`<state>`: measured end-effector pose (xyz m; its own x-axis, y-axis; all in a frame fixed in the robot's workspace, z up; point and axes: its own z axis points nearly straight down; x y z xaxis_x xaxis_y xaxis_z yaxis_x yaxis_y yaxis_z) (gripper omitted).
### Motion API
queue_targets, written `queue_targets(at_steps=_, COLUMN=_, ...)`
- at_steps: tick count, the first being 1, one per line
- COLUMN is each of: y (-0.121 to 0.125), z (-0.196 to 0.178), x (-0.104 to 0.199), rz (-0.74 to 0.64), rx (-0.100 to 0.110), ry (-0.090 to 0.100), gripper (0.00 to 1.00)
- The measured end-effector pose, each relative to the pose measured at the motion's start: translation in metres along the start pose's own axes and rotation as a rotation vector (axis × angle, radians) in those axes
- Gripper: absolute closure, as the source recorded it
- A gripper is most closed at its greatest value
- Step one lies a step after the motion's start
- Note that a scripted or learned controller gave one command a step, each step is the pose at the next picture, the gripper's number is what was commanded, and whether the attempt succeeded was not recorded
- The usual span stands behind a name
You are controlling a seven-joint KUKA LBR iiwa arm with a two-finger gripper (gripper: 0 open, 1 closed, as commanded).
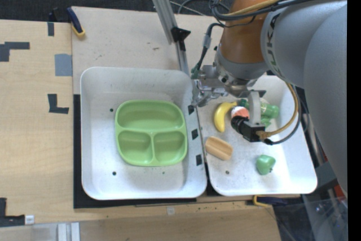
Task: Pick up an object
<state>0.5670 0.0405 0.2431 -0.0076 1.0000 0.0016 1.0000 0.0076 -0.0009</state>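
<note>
No writing on anything here is legible to me. My arm (293, 36) reaches in from the right, wrist bent down over the right bin (293, 178). My claw (210, 93) hangs by the bins' shared wall, just beside the banana (221, 117); whether it is open or closed, I cannot tell.

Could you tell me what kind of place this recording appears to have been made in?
Most likely a robotics lab bench set up for grasping trials. A large grey and orange arm reaches over two white bins; one holds a green divided plate, the other toy food such as a banana. Tape marks dot the bench.
</note>
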Motion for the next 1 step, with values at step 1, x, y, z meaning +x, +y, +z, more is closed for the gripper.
queue_targets(at_steps=1, y=0.0178, z=0.0139, x=0.0438, rz=0.002, rx=0.001, ry=-0.002, gripper=1.00)
